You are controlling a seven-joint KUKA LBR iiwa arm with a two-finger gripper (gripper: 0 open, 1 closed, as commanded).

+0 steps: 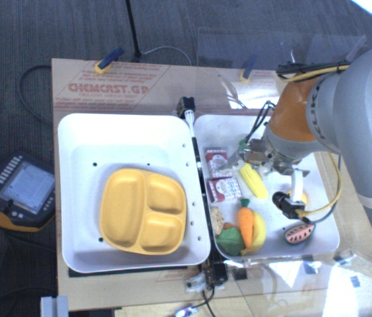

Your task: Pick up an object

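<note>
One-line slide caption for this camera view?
Gripper over the right bin of toy food; yellow tray in the left bin.

A handheld control pendant [16, 191] lies on grey carpet [28, 25] left of the cardboard-topped bench [117, 88].

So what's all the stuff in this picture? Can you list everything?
Divided plate: 1, yellow, left bin.
Bins: 2, white, side by side on the bench.
Corn cob: 1, yellow, right bin, middle.
Carrot: 1, orange, right bin, front.
Banana: 1, yellow, beside the carrot.
Green vegetable: 1, right bin, front left.
Watermelon slice: 1, red, right bin, front right.
Packets: 2, red and white, right bin's left side.
Handheld controller: 1, orange and grey, on the floor, left.
Arm: 1, grey with orange band, over the right bin.
</note>
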